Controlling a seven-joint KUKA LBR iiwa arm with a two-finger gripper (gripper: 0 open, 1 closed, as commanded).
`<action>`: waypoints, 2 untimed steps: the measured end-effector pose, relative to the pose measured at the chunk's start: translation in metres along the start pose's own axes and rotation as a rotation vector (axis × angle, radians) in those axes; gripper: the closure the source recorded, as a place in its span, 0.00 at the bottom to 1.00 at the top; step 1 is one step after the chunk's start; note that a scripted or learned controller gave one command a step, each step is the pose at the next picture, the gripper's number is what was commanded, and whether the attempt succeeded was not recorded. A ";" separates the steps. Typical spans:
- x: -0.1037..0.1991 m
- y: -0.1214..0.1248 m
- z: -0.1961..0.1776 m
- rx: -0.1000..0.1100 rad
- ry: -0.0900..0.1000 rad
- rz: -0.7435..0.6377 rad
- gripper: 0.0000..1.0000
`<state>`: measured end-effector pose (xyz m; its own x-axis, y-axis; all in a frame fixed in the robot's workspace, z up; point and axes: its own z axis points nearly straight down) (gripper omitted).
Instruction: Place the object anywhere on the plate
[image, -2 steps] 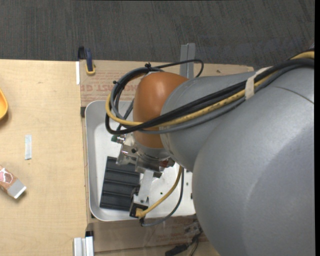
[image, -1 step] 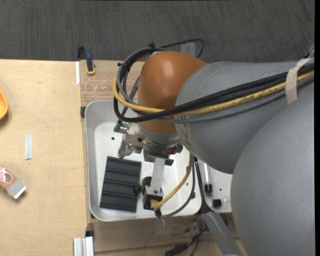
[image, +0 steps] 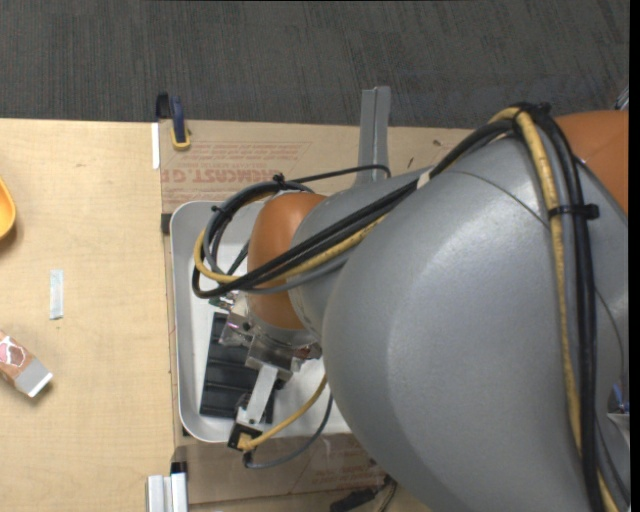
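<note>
Claw (image: 258, 352) low over bin (image: 183, 300), grip state can't tell; arm (image: 450, 300) covers it. Risk: empty grab or drop missing plate goes unnoticed.

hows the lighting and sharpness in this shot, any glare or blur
Camera view: light is soft and even, with no hard glare; the grey arm sits close to the lens and looks slightly soft, with a faint sheen; the wooden bench is sharp; the white bin has a bright rim, its floor shaded under the wrist.
</note>
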<state>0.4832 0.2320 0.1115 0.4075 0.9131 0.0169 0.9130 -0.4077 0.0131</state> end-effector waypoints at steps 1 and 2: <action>-0.009 -0.003 0.002 0.018 -0.026 0.007 1.00; -0.067 0.023 -0.030 0.018 -0.021 -0.082 1.00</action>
<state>0.4768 0.1611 0.1411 0.3318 0.9433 -0.0043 0.9433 -0.3319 -0.0040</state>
